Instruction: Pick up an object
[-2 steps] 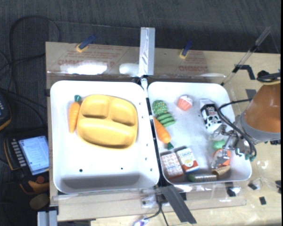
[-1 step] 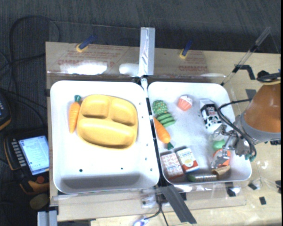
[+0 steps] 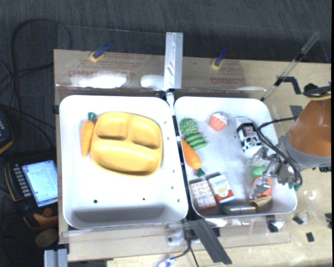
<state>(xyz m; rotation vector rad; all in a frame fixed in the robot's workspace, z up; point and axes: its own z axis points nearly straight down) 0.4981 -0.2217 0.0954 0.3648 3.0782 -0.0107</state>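
Observation:
My gripper [image 3: 265,176] hangs low over the near right corner of the right bin [image 3: 229,156], below the orange band of the arm [image 3: 316,128]. A small green item [image 3: 258,171] and an orange-red item [image 3: 261,189] lie right at its tip; whether it touches them is unclear. Cables hide part of that spot. In the same bin lie a brown cylinder [image 3: 262,203], a dark green tube [image 3: 237,209], two small cartons [image 3: 201,194] [image 3: 222,186], a carrot [image 3: 191,155], green vegetables [image 3: 190,127], a pink cupcake [image 3: 217,121] and a black-and-white item [image 3: 246,137].
The left bin [image 3: 68,166] holds a large yellow compartment tray [image 3: 127,142] and a second carrot [image 3: 87,136] along its left side. A ridge between the bins runs down the middle. A tablet [image 3: 39,181] sits off the bench at left.

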